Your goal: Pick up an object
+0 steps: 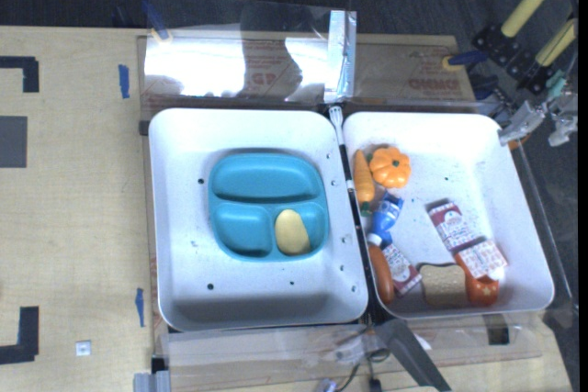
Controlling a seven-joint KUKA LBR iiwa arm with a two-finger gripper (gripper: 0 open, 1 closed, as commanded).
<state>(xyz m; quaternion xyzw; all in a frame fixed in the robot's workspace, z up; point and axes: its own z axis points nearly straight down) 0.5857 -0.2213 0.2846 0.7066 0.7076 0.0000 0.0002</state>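
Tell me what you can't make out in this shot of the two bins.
- Gripper, camera view: sits at the right edge, small and blurred; finger state unreadable.
- Packets in the right bin: label print too small to read.
- Brown block: partly covered by a packet; its identity is unclear.
- Yellow item in the blue tray: too small to identify.

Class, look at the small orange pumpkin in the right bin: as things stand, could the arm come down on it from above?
Probably yes. The pumpkin lies uncovered near the right bin's left wall, nothing above it. An orange item crowds its left side, so the tool, now at the bin's upper right corner, has little room there.
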